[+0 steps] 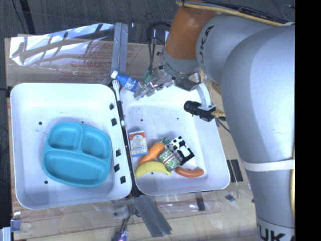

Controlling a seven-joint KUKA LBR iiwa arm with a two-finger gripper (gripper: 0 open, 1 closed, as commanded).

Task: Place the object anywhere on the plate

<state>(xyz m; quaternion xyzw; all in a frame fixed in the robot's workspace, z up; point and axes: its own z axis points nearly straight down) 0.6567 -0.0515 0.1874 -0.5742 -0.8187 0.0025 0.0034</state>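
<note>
You see two white bins side by side on the bench. Left bin: blue compartment plate, lying flat near centre. Right bin: cluster of objects toward 6 o'clock, i.e. small orange-and-white carton, carrot just beside it, banana below, black-and-white toy, green packet and a red sausage-shaped item at approx. 5 o'clock; several touch. Arm enters from 3 o'clock; orange band sits above the wrist. End effector hangs over the right bin's 11 o'clock corner, well apart from the cluster. Whether it is released or clenched: cannot tell. A blue-and-white item lies just beside it, near the bins' divider.
</note>
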